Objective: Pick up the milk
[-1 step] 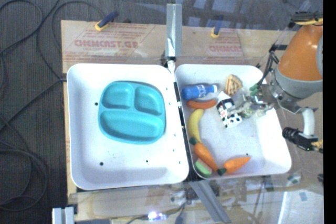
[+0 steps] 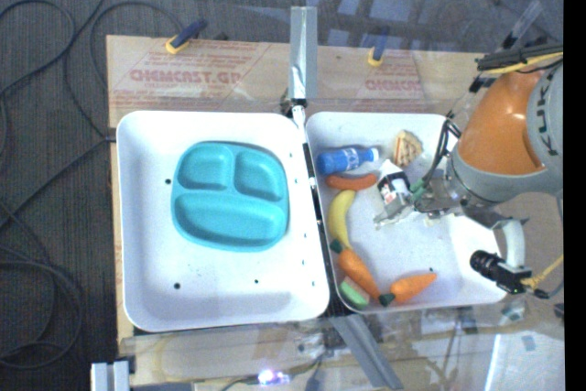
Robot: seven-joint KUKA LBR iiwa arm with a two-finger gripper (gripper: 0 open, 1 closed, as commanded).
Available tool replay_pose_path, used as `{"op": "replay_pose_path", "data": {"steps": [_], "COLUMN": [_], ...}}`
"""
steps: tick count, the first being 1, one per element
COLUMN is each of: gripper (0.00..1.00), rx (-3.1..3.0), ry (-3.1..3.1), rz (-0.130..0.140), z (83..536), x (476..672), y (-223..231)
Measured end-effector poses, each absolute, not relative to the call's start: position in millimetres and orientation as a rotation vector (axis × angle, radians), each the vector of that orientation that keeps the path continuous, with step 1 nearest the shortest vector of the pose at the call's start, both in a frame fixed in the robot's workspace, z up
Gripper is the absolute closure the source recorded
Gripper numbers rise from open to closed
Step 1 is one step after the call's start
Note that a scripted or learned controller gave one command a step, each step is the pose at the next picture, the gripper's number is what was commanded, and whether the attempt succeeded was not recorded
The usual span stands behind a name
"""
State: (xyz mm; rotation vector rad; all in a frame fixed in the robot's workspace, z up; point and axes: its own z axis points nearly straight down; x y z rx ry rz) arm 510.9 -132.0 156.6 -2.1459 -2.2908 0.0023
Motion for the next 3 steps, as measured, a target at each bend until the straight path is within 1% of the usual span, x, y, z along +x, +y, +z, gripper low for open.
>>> {"op": "replay_pose_path", "data": {"steps": [1,2,3], "gripper": [0.0,1.0,1.0], "rx": [-2.26,-2.259,-2.206], "ry": [-2.192,-2.191,-2.236], "rz": [-0.009,-0.009,0.004], "z": [89.9,99.6,198.3], "x": [572.5,572.6,584.3], "y": [-177.6,-177.3,-146.3]}}
